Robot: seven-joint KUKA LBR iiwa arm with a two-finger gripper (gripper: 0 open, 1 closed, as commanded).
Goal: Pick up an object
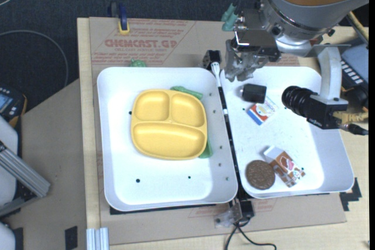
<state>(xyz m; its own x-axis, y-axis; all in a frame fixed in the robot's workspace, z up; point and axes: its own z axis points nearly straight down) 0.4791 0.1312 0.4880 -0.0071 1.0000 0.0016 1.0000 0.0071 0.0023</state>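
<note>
- Camera view, left: a shallow white plastic left bin (111,126) holds a yellow three-compartment plastic plate (169,124), lying flat near the bin's middle. A green item (188,91) peeks out from under the plate's far edge (its kind cannot be told).
- Centre: the two bins touch along their inner rims, on a brown cardboard sheet (146,38) printed with red lettering.
- Right: a shallow white plastic right bin (328,167) holds a small black block (254,92), a small red, white and blue packet (260,112) just beside it, a round brown disc (259,174) near the front rim, and a brown and white carton (285,166) touching the disc's right side.
- Upper right: the grey arm's two-finger gripper (241,72) hangs over the right bin's far left corner, near the black block; whether its fingers are apart or together cannot be told.
</note>
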